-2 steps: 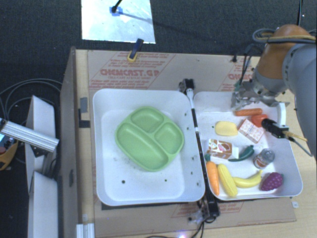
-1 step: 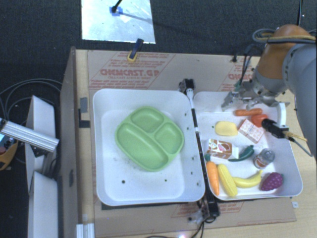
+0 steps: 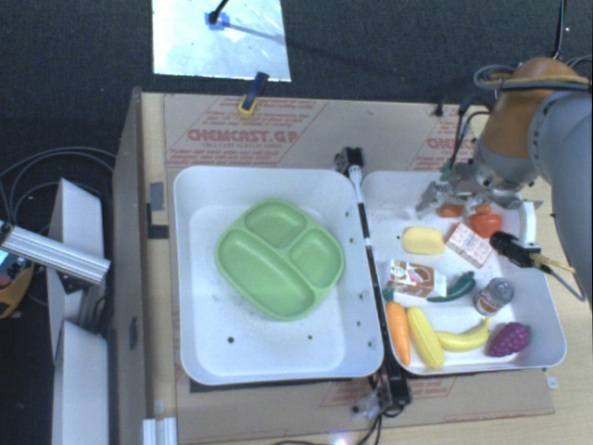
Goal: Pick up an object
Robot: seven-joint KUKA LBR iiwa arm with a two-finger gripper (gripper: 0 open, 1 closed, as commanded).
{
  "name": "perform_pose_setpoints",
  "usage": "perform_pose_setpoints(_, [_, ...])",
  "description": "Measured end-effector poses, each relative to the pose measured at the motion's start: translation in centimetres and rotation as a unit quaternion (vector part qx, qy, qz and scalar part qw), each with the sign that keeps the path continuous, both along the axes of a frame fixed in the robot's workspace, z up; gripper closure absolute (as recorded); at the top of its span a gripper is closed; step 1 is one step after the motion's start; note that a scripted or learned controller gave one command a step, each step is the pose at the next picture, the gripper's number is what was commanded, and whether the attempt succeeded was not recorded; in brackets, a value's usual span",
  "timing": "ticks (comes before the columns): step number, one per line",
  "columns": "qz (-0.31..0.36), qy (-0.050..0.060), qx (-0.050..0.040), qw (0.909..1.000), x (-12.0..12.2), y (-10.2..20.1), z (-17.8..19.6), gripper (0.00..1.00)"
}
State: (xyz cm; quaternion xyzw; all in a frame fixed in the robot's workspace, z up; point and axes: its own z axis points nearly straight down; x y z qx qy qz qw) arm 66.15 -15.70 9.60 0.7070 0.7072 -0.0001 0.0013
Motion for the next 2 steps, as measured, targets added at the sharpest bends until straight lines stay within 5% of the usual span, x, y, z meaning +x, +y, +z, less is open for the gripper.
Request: perform_pose_setpoints(2, [0.002, -0.008, -0.0041, 1.0000, 0.6, 2.2, -0.4, 0.00])
